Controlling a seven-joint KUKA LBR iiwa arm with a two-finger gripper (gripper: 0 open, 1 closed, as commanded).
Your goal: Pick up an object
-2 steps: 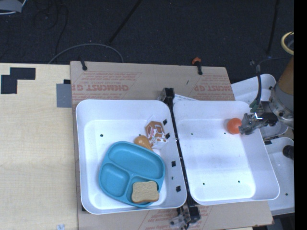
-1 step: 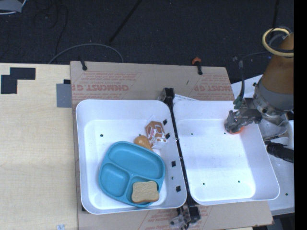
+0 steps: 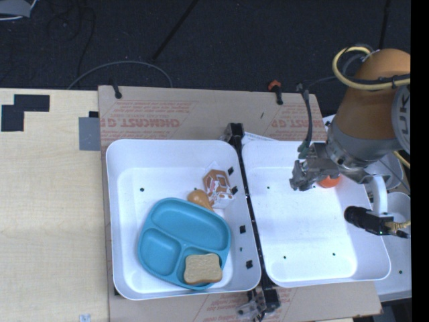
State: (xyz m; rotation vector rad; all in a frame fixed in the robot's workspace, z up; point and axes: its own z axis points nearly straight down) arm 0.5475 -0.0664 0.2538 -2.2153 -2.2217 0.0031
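One blue tray (image 3: 175, 241) bearing one bread slice (image 3: 202, 268), beside one wrapped snack (image 3: 218, 185) and one orange lump (image 3: 199, 198), left bin (image 3: 124, 213). Gripper (image 3: 303, 180) over right bin (image 3: 301, 247); jaw state indiscernible.

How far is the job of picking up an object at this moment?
Done: nothing looks picked up. The blue tray, the bread on it and the small items beside it all lie in the left bin. In hand: the gripper is over the right bin, near an orange thing; whether it holds that, I cannot tell. Left: a clear grasp and lift.
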